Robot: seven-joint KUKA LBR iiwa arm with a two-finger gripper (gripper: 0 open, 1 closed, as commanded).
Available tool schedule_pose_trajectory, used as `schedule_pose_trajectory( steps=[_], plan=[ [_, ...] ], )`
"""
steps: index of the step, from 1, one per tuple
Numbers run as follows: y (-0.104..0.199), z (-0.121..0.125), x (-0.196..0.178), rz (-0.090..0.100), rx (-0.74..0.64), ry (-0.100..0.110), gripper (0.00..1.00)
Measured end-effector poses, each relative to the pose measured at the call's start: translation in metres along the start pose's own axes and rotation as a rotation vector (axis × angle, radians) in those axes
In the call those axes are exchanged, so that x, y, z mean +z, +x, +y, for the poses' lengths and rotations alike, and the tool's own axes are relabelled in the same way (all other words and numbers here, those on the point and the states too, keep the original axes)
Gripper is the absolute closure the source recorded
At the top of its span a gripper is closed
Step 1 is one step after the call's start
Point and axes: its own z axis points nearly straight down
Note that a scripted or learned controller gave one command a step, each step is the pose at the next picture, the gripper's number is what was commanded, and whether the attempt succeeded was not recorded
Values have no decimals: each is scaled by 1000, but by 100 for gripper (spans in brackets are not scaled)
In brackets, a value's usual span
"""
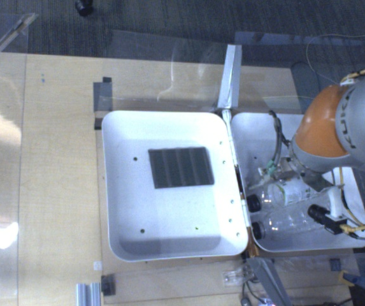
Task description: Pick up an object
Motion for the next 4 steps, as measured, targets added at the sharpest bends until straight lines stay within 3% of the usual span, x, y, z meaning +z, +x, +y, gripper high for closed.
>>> schedule_pose_trajectory(
  steps=[1,2,3,4],
  plan=[
    [0,3,-13,-4,-4,-9,100],
    [0,3,-13,-4,-4,-8,0],
    [-10,54,2,1,129,4,0],
    [-43,-23,-10,3,59,10,0]
  ],
)
